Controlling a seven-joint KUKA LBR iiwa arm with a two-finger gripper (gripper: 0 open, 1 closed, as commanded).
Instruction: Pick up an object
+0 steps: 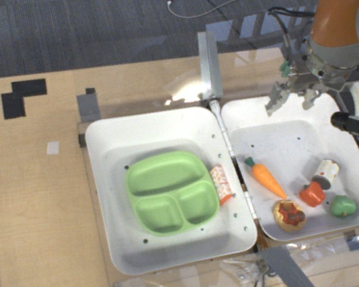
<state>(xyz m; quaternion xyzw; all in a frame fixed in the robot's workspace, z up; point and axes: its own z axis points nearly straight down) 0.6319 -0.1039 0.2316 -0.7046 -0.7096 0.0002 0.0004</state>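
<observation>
Orange toy carrot [267, 180] is lying well below the tool [292, 95], which is hovering over the right bin's [287, 135] far edge, fingers seemingly apart, gripping nothing, probably poised for descent.

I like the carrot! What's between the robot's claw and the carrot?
Just bare white bin floor between the gripper and the carrot, seen from the overhead camera.

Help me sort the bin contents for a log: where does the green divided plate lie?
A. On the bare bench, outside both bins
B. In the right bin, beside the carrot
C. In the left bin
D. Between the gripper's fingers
C. The green divided plate lies flat inside the left bin, while the carrot lies in the right bin and the gripper hangs over that bin's far edge.
</observation>
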